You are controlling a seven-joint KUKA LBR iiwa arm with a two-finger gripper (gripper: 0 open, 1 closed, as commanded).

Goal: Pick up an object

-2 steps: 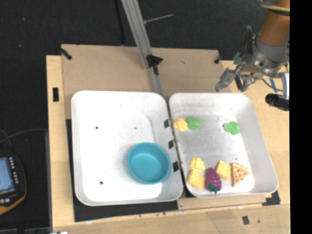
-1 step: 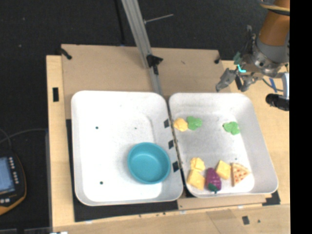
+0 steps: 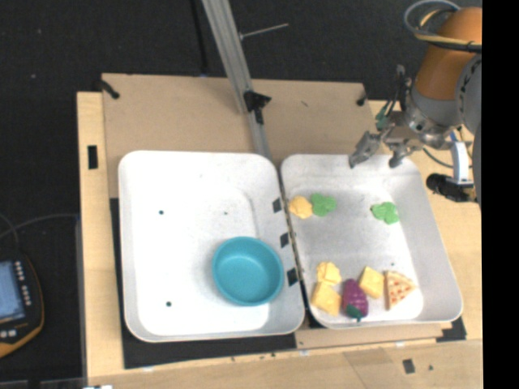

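Green toy [image 3: 384,212] lies nearest my claw [image 3: 375,156], which hangs open and empty over the right bin's [image 3: 438,241] far edge; I'm approaching, descent next.

Two white bins [image 3: 195,185] sit on a tan bench [image 3: 162,104]. At the left bin's five o'clock – a teal bowl [image 3: 246,271]. In the right bin: two green pieces [image 3: 323,205], one orange-yellow [image 3: 301,207], yellow blocks [image 3: 327,298], a purple piece [image 3: 353,297] – and an orange speckled slice [image 3: 397,288].
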